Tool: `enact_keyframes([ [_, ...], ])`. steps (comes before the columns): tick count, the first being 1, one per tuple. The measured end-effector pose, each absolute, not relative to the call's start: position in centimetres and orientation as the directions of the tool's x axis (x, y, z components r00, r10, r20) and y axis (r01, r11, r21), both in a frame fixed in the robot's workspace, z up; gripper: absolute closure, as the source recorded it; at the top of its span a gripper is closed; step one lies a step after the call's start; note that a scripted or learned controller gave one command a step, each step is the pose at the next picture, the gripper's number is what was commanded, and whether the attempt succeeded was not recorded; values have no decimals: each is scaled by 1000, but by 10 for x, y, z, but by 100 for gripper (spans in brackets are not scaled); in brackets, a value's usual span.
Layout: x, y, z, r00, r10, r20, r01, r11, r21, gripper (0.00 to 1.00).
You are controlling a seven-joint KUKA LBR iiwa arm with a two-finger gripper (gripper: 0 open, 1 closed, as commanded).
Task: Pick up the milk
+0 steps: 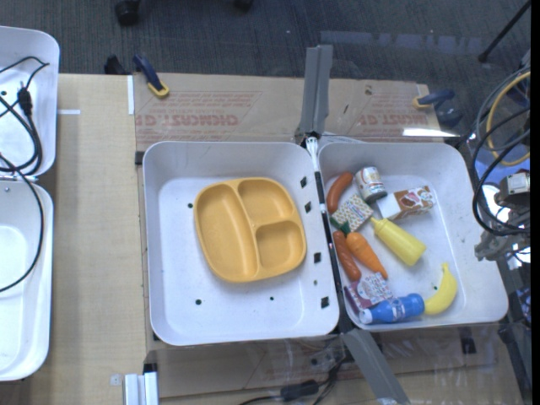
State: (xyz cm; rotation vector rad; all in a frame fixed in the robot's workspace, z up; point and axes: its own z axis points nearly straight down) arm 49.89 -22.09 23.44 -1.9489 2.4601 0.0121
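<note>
Several toys are crowding the milk carton [413, 202], lying right of frame centre in the right bin [462, 236]; we are judging a descent clear of the yellow bottle [399, 240] safest. The gripper [498, 247] is sitting at the right edge; its state we cannot tell.

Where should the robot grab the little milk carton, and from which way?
Probably across the middle of the milk carton, coming straight down from above. It lies flat, tilted, in the right bin, its long flat sides free, though the yellow bottle crowds its lower left end.

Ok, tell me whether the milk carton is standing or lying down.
Lying down: the milk carton rests on its side in the right bin, its printed face up.
</note>
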Motion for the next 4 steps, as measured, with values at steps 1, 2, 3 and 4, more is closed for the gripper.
enact_keyframes([
  [1, 479, -221, 223, 27, -1000, -8, -1000, -27, 3, 100],
  [2, 480, -156, 244, 84, -996, -7, -996, -84, 2, 100],
  [3, 479, -156, 235, 450, -893, -10, -893, -450, 0, 100],
  [4, 479, -167, 234, 775, -631, -11, -631, -775, -4, 100],
])
